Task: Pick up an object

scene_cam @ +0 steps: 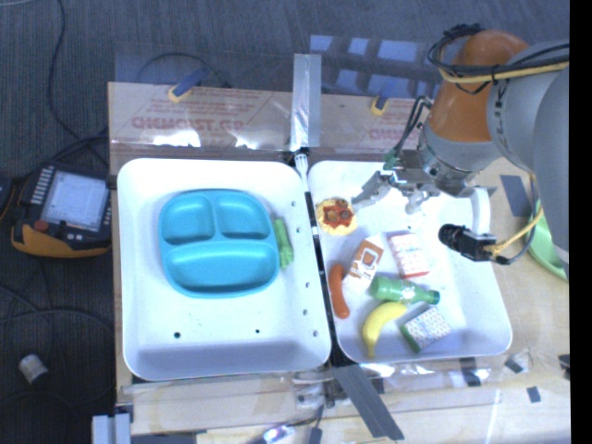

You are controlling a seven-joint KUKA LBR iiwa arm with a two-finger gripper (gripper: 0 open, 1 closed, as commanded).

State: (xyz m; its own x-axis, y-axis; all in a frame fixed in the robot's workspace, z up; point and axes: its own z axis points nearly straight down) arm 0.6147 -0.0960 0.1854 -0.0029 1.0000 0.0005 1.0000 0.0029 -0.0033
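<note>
The right bin (pixel 481 313) holds several toys: a small round pizza (pixel 335 215), an orange sausage (pixel 339 291), a white and orange carton (pixel 365 260), a white and red packet (pixel 408 253), a green bottle (pixel 403 291), a banana (pixel 379 323) and a green patterned box (pixel 425 326). My gripper (pixel 384 202) hangs over the far part of this bin, just right of the pizza and above the carton. Its fingers are spread open with nothing between them.
The left bin (pixel 148 340) carries a blue divided plate (pixel 219 241) and a green pod (pixel 282 241) against its right wall. The grey arm with its orange band (pixel 472 72) fills the upper right. A handheld control unit (pixel 60 211) lies on the floor at left.
</note>
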